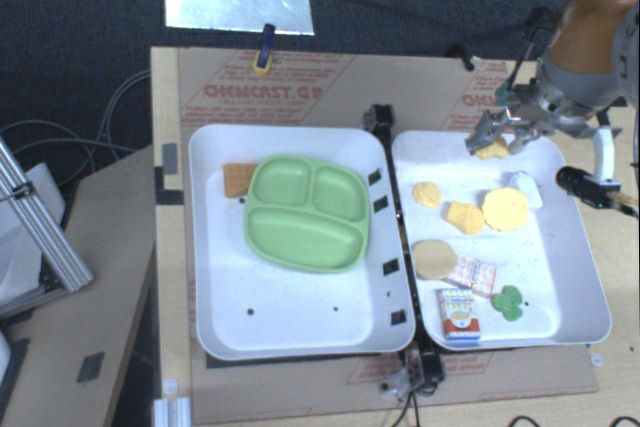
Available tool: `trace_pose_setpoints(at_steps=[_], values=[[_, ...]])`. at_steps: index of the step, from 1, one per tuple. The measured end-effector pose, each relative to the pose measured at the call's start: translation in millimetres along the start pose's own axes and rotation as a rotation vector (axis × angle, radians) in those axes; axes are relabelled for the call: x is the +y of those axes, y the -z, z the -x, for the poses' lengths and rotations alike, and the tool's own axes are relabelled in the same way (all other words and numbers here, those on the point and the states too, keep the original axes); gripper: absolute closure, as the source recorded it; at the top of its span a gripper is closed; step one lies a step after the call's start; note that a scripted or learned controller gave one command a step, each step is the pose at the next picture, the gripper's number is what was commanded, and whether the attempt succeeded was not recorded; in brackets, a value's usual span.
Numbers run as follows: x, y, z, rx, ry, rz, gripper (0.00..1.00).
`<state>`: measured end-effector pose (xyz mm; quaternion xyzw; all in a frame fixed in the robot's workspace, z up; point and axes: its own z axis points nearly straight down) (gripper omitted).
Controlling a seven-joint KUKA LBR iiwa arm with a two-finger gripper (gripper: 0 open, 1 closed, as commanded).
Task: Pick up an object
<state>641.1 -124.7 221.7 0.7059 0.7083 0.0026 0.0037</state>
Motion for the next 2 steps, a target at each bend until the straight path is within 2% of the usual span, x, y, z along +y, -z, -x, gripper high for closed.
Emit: trace_pose_setpoints(at_steps=[1,2], values=[[1,3,0,0.001,0.000,-0.006,1.00],[18,0,-57,0.003,0.007,-0.005,1.00]])
